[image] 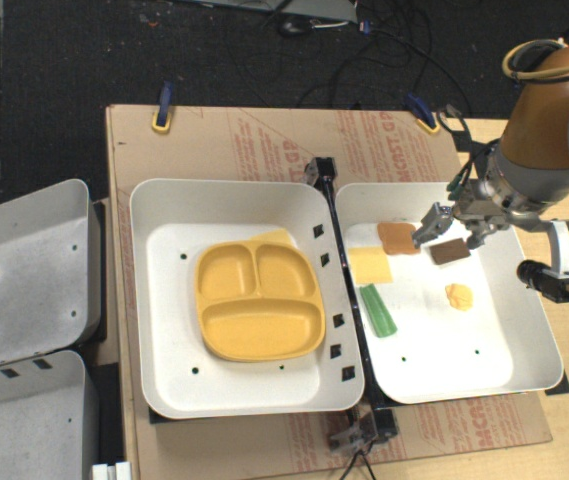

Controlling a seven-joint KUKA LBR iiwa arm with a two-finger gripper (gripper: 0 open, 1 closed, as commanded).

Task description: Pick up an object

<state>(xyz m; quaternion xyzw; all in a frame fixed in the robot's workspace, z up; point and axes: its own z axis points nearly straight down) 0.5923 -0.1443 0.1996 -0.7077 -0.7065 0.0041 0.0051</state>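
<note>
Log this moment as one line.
gripper over right bin | dark brown piece at fingertips, grasp unclear | green piece, yellow tray untouched

yellow tray (260, 303), green stick (377, 309), brown block (450, 252), white bins (154, 298)

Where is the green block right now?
The green block lies in the right bin, near its left wall, just below the pale yellow square and left of the small yellow lump.
</note>
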